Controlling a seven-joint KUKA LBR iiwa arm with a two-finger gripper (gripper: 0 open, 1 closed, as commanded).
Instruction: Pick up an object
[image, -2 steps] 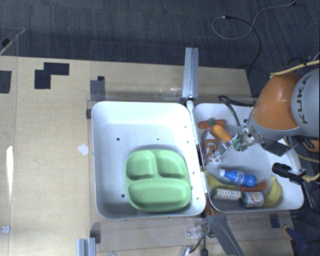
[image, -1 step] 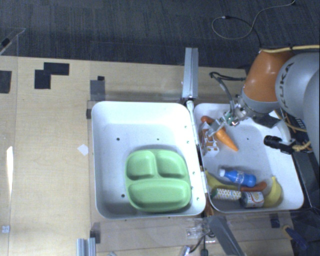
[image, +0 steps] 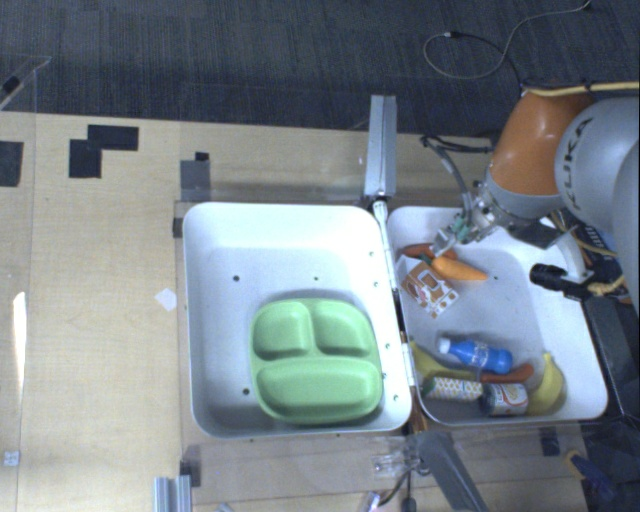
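Note:
My gripper (image: 452, 238) hangs low over the far part of the right bin (image: 560, 320), its tip just above an orange carrot-like piece (image: 462, 269). A small reddish-brown bit (image: 420, 251) lies right beside the tip. Next to the carrot lies a white and brown patterned packet (image: 428, 286). Nearer the front edge are a blue bottle (image: 478, 353), a yellow banana (image: 547, 385) and a small can (image: 506, 399). Nothing visibly hangs from the gripper.
The left bin (image: 230, 270) holds a green divided plate (image: 315, 358) in its near half. A metal divider post (image: 380, 150) stands between the bins at the back. The grey and orange arm (image: 560, 150) fills the upper right.

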